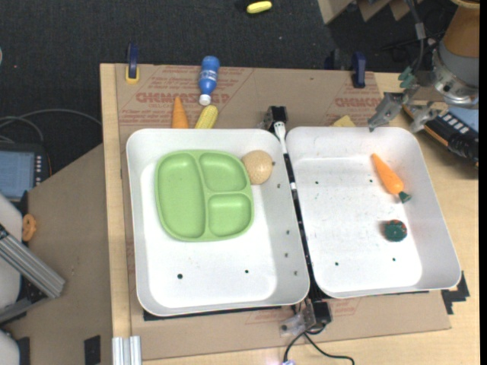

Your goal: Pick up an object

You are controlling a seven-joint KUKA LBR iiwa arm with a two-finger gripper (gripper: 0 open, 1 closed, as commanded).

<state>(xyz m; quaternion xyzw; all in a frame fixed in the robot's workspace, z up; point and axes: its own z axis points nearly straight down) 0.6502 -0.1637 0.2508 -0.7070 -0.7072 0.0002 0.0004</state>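
In the right bin [342, 280] an orange toy carrot [388, 175] lies near the far right side. A small dark green round object [394, 231] sits a little nearer the front. The left bin [152, 280] holds a green divided plate [204, 195], with a tan ball-shaped object [258, 166] touching its far right corner. My gripper [396, 105] hangs over the back right edge of the right bin, behind the carrot and apart from it. I see nothing held in it.
Behind the left bin, on the cardboard, lie a blue and white bottle [208, 78], an orange cone-shaped toy [179, 114] and a yellow toy [206, 116]. A black clamp [277, 117] sits between the bins at the back. A yellow object [259, 7] lies on the dark floor.
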